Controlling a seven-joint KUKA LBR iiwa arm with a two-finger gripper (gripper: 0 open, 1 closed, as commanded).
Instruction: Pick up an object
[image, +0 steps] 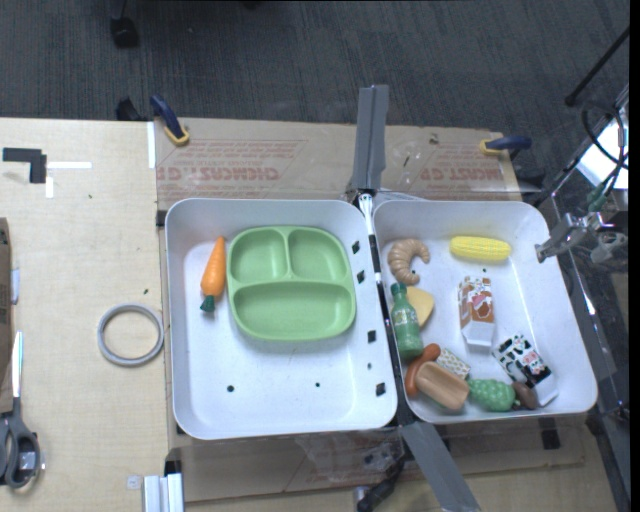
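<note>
A wooden bench (80, 250) carries two white bins. The fingers (560, 243) hang over the right bin (572, 395) at its right rim, and I cannot tell if they are spread. Inside that bin lie a yellow corn cob (480, 248), a green bottle (404, 320) and a carton (477, 305).

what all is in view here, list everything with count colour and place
left bin: 1, white, centre of bench
right bin: 1, white, beside the left bin
divided plate: 1, green, left bin
carrot: 1, orange, left bin, left of the plate
croissant: 1, tan, right bin, top left
corn: 1, yellow, right bin, top
bottle: 1, green, right bin, left side
carton: 1, white and orange, right bin, middle
cow-print carton: 1, black and white, right bin, lower right
hot dog: 1, tan, right bin, bottom
tape ring: 1, grey, bench left of the bins
scissors: 1, grey, bench far left
</note>
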